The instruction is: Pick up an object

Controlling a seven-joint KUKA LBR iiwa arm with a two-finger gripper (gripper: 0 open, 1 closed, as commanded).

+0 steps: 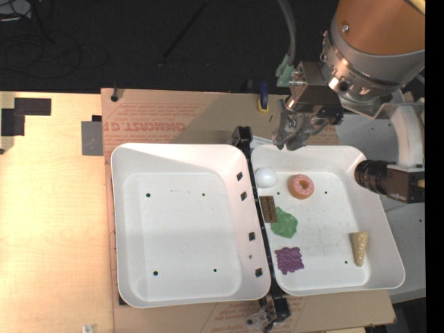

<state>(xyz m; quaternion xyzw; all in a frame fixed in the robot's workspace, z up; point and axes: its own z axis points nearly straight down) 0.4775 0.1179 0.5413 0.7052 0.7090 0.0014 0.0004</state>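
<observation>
My gripper (290, 141) hangs above the far rim of the right bin (378, 283), up and away from the objects, with nothing seen between its fingers. Below it in the right bin lie a white ball (265, 177) by the left wall and a pink ring doughnut (301, 186) just to the ball's right. A green leafy piece (284, 225) and a small brown block (267, 209) sit lower along the left wall. A purple piece (289, 259) lies near the front. A cream cone (359, 247) rests at the right side.
The left bin (139, 283) stands beside the right one, split from it by a black divider with clips (251, 193). Both bins rest on a cardboard sheet (166, 120) over a wooden bench (48, 220).
</observation>
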